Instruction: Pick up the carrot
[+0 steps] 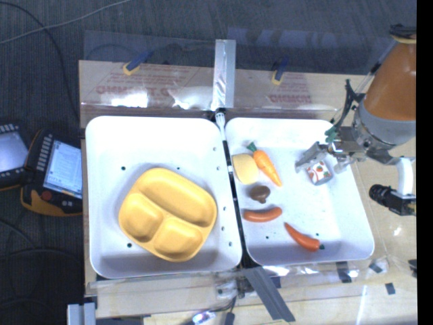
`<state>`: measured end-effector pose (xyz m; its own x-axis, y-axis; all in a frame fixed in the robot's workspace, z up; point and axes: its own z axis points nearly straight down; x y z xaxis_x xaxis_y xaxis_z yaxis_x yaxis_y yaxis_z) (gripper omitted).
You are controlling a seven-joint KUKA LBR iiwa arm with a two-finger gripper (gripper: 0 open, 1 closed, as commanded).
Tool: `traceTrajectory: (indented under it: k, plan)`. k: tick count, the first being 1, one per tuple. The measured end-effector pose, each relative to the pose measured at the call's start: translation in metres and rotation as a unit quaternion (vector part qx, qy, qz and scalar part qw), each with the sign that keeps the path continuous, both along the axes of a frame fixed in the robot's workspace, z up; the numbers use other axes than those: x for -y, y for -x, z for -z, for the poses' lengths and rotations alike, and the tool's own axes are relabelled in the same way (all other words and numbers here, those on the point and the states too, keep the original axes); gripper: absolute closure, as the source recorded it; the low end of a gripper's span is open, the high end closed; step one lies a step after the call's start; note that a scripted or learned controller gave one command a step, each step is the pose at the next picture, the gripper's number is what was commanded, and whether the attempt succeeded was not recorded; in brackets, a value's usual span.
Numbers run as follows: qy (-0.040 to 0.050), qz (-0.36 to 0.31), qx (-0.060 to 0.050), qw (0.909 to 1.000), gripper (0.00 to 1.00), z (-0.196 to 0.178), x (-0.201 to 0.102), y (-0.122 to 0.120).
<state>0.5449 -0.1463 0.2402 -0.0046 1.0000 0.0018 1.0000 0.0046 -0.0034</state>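
While the gripper (318,160) is hovering over the right bin (352,208) with its fingers seemingly closed around a small red-and-white item (318,173), the carrot (266,166) is lying well to its left, touching a pale yellow piece (245,168). Below, a brown lump (260,193), a sausage (261,214) and a red pepper (302,237) are resting. A yellow tray (167,212) is sitting in the left bin (108,147).

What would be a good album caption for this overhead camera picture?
Gripper hovers in the right bin, the carrot lying apart.
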Motion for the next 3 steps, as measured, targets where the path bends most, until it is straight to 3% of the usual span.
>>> traceTrajectory:
  k: [1,2,3]
  plan:
    - [0.0002,0.056,-0.001,0.9984,0.0,0.084,-0.055,-0.039]
    - [0.0027,0.049,0.006,0.9988,0.0,0.15,-0.036,-0.071]
    - [0.001,0.049,0.007,0.9988,1.0,0.14,-0.037,-0.072]
